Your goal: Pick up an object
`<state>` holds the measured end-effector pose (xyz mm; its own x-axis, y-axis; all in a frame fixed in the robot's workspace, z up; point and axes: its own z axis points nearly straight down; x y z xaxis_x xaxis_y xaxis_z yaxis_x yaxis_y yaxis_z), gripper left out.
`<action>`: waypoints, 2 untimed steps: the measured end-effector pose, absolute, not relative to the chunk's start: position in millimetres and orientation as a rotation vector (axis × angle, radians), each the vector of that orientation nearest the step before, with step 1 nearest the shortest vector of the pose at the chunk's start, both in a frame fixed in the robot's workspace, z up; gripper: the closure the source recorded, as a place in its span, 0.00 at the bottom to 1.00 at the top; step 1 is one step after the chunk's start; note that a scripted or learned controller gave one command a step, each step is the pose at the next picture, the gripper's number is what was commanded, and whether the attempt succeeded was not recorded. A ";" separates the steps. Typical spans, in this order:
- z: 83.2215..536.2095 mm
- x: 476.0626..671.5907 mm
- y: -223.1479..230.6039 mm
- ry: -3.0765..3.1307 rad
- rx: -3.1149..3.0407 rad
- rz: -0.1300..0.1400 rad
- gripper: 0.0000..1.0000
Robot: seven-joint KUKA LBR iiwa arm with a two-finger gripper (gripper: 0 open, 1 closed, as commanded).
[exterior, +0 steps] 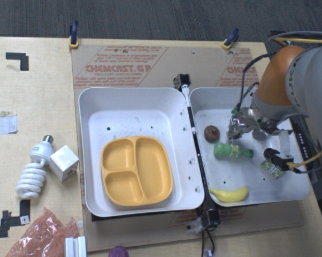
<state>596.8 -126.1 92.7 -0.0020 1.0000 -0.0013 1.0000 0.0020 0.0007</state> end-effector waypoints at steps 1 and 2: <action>92.2 526.9 -102.5 2.219 2.224 -0.001 0.00; 92.5 478.0 -139.5 2.218 2.222 0.001 0.00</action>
<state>478.0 -139.5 92.5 0.0018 1.0000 -0.0008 1.0000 -0.0018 0.0018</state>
